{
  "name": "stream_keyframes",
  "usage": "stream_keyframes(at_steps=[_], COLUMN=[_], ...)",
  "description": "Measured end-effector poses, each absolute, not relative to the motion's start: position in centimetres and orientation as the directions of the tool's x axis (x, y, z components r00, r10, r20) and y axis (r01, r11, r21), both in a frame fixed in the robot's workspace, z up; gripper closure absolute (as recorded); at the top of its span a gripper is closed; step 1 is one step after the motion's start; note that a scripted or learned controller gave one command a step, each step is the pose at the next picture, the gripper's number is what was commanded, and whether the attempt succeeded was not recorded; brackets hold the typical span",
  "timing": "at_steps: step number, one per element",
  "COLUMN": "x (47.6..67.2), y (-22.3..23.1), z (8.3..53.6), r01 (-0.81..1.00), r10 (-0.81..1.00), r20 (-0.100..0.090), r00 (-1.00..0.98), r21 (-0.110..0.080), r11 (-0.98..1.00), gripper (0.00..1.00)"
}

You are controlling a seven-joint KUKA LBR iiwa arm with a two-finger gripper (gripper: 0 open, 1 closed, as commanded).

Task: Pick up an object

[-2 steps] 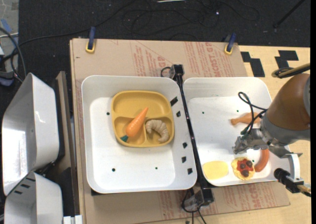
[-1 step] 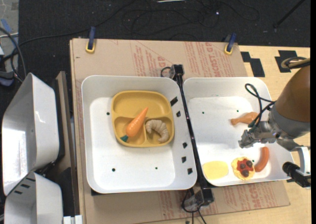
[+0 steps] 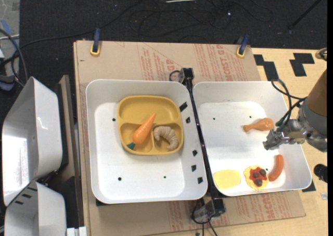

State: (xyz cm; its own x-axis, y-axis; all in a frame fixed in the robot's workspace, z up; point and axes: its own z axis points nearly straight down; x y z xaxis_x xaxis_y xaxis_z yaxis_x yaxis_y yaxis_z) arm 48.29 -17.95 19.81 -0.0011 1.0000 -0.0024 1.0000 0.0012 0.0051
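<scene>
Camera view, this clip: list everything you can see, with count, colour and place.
bins: 2, white, side by side on the bench
divided plate: 1, yellow, left bin
carrot: 1, orange, on the plate
shrimp: 1, beige, on the plate beside the carrot
chicken drumstick: 1, orange-tan, right bin, middle
sausage: 1, red-orange, right bin, near right corner
flat yellow piece: 1, right bin, front edge
small pizza-like piece: 1, yellow and red, between the flat piece and sausage
clamps: 2, yellow and blue, bench's far edge
arm: 1, grey, from the right
hand: 1, dark, over the right bin between drumstick and sausage
</scene>
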Motion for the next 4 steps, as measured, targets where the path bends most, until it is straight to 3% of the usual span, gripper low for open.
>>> stream_keyframes(at_steps=[2,4], x=[49.5,50.6], y=[-17.7,-8.0], z=[29.2,27.4], r01=[1.0,1.0], r10=[1.0,1.0], r20=[-0.003,0.001], r00=[-0.004,-0.007], r21=[0.006,-0.002], r11=[0.004,0.007], gripper=[1.0,1.0])
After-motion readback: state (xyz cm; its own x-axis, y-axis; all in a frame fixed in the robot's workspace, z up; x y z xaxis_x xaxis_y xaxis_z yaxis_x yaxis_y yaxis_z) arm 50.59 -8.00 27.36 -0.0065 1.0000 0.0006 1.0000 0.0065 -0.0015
